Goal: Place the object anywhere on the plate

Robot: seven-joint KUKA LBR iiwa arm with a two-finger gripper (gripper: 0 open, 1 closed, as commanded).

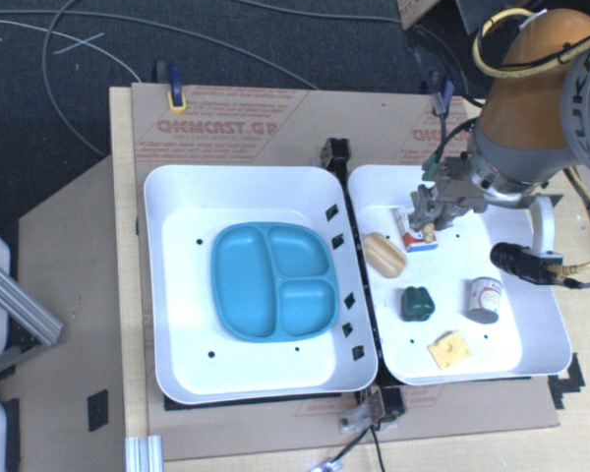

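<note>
- The gripper is low in the right bin, near its far left corner; I cannot tell the state of its jaws.
- A small red and white object lies just under it.
- A tan bread-like piece, dark green object, can and yellow block lie nearer the front edge.
- The blue plate sits in the middle of the left bin.

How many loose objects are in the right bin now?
5: tan bread-shaped piece by the divider, red-and-white box under the gripper, dark green lump, small can, yellow block. The arm may hide more.
</note>
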